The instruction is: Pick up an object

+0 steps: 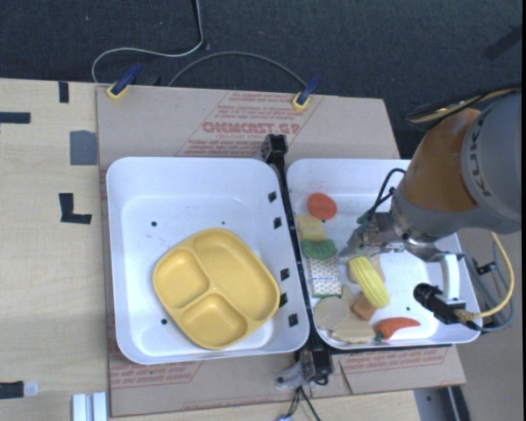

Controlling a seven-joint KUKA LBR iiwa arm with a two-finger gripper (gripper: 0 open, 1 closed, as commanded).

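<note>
The right bin (421, 175) holds several toy foods. Among them are an orange-red round piece (322, 205), a pale yellow piece (311, 226), a green piece (319, 247), a corn cob (368, 281) and a red chili (396, 325). A small brown block (363, 307) and a beige slice (351, 324) lie by the front wall. My gripper (366, 237) hangs low in this bin, just above the far end of the corn cob and right of the green piece. Nothing is visibly held.
The left bin (131, 191) holds a yellow divided plate (215, 286). A black divider (285, 226) runs between the bins. The arm's grey body and orange band (447, 174) cover the right bin's far right part. A black fitting with a yellow cable (438, 303) sits near the chili.
</note>
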